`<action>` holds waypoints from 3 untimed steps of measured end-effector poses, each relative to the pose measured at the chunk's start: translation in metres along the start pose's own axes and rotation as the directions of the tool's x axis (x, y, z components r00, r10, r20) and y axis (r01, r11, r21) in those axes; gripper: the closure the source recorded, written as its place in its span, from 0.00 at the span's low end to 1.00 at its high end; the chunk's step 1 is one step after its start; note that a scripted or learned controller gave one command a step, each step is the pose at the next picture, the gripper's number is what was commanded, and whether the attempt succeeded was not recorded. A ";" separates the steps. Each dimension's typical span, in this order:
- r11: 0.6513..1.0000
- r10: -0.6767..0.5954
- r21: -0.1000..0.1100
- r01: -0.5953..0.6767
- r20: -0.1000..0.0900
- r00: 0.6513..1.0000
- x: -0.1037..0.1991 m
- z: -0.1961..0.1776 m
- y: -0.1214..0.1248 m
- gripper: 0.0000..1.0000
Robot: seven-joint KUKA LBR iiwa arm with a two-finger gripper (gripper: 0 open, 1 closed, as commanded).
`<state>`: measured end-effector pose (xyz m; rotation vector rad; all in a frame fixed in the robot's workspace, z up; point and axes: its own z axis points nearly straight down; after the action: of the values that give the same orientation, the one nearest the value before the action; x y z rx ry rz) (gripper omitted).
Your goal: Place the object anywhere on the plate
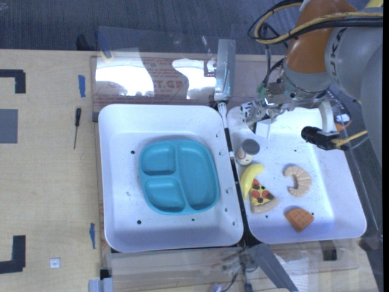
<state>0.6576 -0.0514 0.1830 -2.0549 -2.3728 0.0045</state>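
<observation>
Two shallow white plastic bins sit side by side on the bench, their inner walls touching. The left bin [115, 163] holds a teal plate with three compartments [179, 176], lying near the bin's middle. The right bin [340, 205] holds the loose pieces: a small grey-capped cylinder [247, 150] close to the dividing wall, a yellow toy banana [250, 179] just in front of it, and a toy pizza slice [262, 196] touching the banana's near end. A tan toy croissant [298, 180] lies to the right of the banana, apart from it. An orange toy waffle piece [299, 218] lies in front of the croissant, near the front wall. The two-finger gripper [260, 113] hangs over the right bin's far left corner, behind the cylinder.
</observation>
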 end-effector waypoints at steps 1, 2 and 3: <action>0.999 0.032 -0.001 -0.032 -0.003 0.999 0.080 -0.017 -0.039 1.00; 0.999 0.037 0.001 -0.037 -0.001 0.999 0.077 -0.016 -0.040 0.00; 0.999 0.034 0.003 -0.034 -0.001 0.999 0.078 -0.025 -0.038 1.00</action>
<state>0.6086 0.0199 0.2079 -2.0931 -2.3353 0.0063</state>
